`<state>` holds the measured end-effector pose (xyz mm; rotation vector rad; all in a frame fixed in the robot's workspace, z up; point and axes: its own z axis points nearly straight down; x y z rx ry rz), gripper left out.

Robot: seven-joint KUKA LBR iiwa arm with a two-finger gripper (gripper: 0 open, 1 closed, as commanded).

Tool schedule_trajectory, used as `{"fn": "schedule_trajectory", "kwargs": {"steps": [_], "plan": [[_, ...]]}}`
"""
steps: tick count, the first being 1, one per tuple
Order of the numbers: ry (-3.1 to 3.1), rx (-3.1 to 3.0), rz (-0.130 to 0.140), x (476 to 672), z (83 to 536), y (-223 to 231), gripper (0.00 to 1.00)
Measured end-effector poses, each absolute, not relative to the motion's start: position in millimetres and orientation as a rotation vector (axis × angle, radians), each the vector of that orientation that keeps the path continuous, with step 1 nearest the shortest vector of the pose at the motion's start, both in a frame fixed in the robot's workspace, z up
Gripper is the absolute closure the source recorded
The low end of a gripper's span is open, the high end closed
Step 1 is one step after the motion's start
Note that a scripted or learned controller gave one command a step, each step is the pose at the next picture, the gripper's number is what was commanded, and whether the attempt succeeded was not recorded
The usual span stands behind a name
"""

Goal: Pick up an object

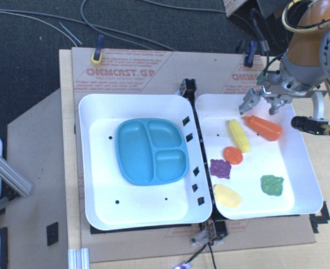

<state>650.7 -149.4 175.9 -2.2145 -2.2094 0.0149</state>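
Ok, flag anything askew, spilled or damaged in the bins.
Nothing stands out. The blue tray lies flat in the left bin; the carrot, corn and other toy foods lie loose but intact in the right bin, below the open hand.

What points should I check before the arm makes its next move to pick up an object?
1. Claw open: ok, fingers spread.
2. Claw free of load: ok, nothing between the fingers.
3. Target close: ok, the carrot lies just below the claw in the right bin.
4. Claw centred over the carrot: not ok, it sits towards the bin's far edge.
5. Room around the carrot: ok, the corn lies apart from it.
6. Height above the carrot: cannot tell.
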Motion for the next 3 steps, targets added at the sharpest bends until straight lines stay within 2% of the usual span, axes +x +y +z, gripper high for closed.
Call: {"fn": "schedule_trajectory", "kwargs": {"steps": [1, 2, 3], "plan": [[-2.221, -2.221, 0.001, 653.9, 186, -149, 0.00], [-2.217, -2.216, 0.006, 650.7, 123, -146, 0.00], [-2.234, -2.230, -0.017, 656.8, 106, -146, 0.00]]}}
